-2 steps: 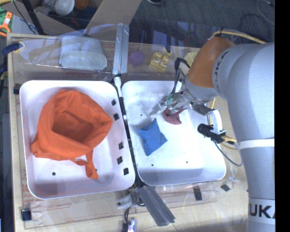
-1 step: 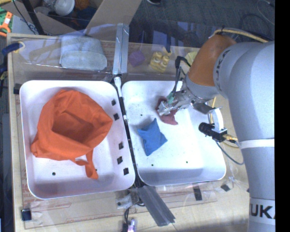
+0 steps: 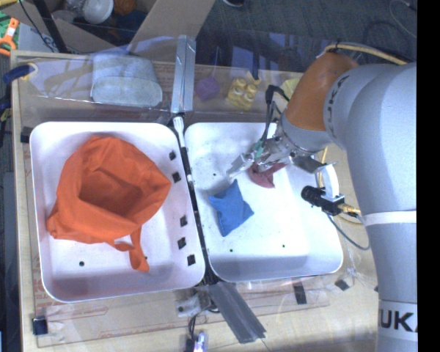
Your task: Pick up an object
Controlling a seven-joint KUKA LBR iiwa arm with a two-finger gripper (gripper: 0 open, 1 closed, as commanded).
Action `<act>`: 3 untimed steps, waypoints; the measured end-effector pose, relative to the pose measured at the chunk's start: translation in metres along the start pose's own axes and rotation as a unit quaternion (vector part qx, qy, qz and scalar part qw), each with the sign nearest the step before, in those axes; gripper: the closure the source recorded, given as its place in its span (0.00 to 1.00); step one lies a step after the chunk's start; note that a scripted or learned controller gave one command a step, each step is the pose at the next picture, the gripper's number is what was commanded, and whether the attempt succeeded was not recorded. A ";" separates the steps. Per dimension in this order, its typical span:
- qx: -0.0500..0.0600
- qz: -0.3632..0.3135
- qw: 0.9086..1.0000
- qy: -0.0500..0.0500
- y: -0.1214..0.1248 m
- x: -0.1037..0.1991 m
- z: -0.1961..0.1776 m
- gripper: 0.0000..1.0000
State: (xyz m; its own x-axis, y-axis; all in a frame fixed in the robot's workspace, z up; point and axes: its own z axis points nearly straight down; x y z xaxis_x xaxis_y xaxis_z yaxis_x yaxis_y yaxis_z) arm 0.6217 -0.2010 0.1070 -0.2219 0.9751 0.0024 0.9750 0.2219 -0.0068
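Observation:
My gripper reaches down into the right bin, near its back middle. A small dark red object lies right beside and partly under the gripper's body; I cannot tell whether they touch. A blue soft piece lies on the bin floor just in front of and below the gripper tip, apart from it. A crumpled orange bag covers most of the left bin.
The arm's grey body and orange band hang over the right bin's back right corner. Behind the bins sit a grey bundle, a purple piece and a yellow block. A metal divider runs between the bins.

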 end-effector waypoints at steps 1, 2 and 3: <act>-0.003 -0.010 1.000 0.000 -0.010 -0.005 0.016 0.00; -0.001 -0.013 1.000 0.000 -0.008 -0.004 0.009 1.00; -0.001 0.043 0.999 0.000 0.010 0.054 -0.081 1.00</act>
